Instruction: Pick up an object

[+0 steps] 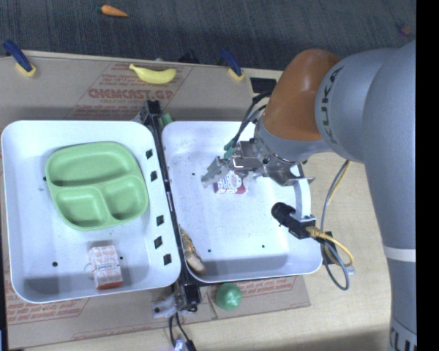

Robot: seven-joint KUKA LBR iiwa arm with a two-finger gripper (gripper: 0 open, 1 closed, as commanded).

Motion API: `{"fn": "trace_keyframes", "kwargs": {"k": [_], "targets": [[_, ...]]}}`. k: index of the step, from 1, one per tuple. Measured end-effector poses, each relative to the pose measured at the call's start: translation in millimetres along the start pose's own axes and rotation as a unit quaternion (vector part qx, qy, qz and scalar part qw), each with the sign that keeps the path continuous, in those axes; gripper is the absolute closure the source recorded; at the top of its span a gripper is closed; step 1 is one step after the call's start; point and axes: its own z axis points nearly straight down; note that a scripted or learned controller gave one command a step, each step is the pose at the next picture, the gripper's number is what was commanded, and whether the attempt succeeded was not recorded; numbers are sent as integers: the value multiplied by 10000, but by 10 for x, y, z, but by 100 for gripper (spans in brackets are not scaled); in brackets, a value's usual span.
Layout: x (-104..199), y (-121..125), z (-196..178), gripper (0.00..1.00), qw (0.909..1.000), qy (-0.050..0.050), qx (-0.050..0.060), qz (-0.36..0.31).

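The gripper (221, 168) hung in the right bin (278, 265), just over a small red-and-white packet (229, 186); whether its fingers stood apart could not be told. A sound grasp would need them centred astride the packet before closing

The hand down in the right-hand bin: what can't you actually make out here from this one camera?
- The hand in the camera view: the arm's own wrist covers much of it.
- The small packet below it: partly covered, its print too small to read; touching or not, I cannot tell.
- The brown thing at the right bin's near corner: too small to identify.
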Motion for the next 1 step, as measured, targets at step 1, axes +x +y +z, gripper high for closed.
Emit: {"fn": "trace_keyframes", "kwargs": {"k": [1], "targets": [[5,4,-102,100,10000,1,7,-21]]}}
